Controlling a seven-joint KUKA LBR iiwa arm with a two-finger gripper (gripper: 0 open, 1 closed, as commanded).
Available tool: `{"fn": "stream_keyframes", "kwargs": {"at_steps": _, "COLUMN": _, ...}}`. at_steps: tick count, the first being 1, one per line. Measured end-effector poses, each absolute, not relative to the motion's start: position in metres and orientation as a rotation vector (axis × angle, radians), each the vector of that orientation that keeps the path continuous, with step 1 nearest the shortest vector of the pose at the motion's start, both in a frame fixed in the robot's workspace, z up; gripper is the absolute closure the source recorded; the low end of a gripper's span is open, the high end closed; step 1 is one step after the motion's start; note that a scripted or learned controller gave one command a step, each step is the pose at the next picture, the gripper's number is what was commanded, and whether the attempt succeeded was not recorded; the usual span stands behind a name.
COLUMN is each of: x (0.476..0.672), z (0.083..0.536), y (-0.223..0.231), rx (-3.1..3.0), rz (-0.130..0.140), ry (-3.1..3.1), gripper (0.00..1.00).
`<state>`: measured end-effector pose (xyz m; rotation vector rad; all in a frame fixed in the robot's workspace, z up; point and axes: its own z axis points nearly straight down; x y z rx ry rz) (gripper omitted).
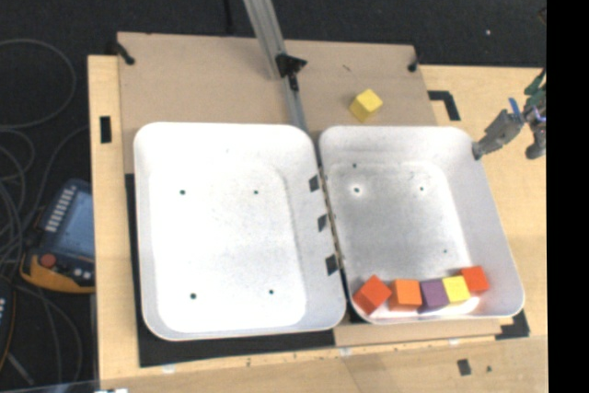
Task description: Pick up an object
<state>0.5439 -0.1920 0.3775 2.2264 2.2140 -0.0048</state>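
Several small blocks lie in a row along the near edge of the right bin (460, 163): a red-orange block (373, 293), an orange block (406, 292), a purple block (433, 294), a yellow block (456, 289) and another red-orange block (475, 279). My gripper (507, 148) hangs at the far right, just past the right bin's far right corner. It is well away from the row of blocks. Its fingers are spread, one grey finger (490, 137) slanting toward the bin corner, and nothing sits between them.
The left bin (221, 230) sits beside the right one. A loose yellow cube (365, 104) rests on the brown bench behind the right bin. A slanted metal rail (262, 9) rises at the back. Cables and a handheld pendant (64, 235) lie on the left.
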Motion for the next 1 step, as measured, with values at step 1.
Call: {"fn": "stream_keyframes", "kwargs": {"at_steps": 1, "x": 0.5458, "z": 0.3905, "y": -0.1898, "rx": 2.211, "rz": 0.0, "ry": 2.221, "gripper": 1.0}}
